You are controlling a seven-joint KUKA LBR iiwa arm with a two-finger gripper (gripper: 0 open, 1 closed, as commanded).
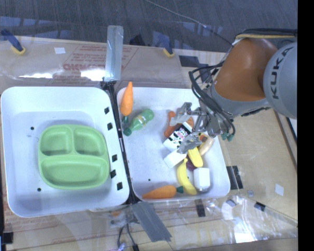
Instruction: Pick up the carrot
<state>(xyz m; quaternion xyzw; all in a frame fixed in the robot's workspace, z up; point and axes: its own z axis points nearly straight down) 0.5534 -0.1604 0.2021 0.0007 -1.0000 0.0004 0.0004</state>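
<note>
The two shallow white plastic bins (10,140) look smooth and slightly glossy. The green divided plastic tray (72,157) has a matt shine. The orange plastic carrot (126,99) seems smooth. The brown table (261,156) looks like matt wood under clear shiny film.

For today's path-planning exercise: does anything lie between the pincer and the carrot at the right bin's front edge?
Yes. The pincer hangs above a clutter pile; between it and the front carrot lie a banana and a white block. The carrot's left side has bare bin floor.
</note>
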